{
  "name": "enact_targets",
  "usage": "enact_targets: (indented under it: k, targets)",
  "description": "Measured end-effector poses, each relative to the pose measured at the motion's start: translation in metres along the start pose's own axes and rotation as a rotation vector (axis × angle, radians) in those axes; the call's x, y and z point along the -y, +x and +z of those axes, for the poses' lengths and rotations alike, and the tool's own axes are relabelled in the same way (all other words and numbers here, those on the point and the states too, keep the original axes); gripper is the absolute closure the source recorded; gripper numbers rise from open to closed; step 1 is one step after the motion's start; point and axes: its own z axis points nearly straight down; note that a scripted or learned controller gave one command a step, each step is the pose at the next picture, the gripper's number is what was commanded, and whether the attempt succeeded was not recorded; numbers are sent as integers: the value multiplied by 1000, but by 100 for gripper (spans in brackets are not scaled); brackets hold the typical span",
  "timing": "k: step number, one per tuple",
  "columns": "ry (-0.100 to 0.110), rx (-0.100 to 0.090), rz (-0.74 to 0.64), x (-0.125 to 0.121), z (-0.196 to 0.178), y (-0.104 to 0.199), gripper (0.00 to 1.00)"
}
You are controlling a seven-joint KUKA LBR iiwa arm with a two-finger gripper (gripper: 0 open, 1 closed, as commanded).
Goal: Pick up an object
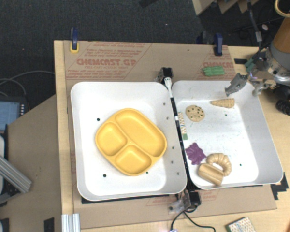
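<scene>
Brown cardboard covers the counter (135, 57), and two white bins sit on it side by side. The left bin (82, 129) holds a yellow plate (130, 141) with three dips in it. It looks smooth and shiny, like plastic.

The right bin (261, 129) holds the small things. A round cookie (195, 113) with dark dots lies near the top. Just beside it is a tan wedge (223, 103), pointed like a slice. Lower down sits a bumpy purple toy (195, 153). Next to that lie a twisted pretzel (219, 161) and a smooth tan roll (210, 173), touching each other.

The end effector (236, 84) hangs over the top edge of the right bin, just above the wedge. Its fingers look a little apart, and nothing is between them.

So the job is hardly begun, I think. Nothing is picked up yet. The wedge seems the closest thing to grab.
</scene>
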Motion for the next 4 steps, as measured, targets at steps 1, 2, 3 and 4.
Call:
enact_targets:
  k: [1, 2, 3, 4]
  targets:
    - [3, -1, -3, -28, 112, 29, 0]
    - [-3, 3, -1, -45, 134, 73, 0]
    - [4, -1, 2, -11, 137, 50, 0]
    - [9, -3, 6, 81, 138, 9, 0]
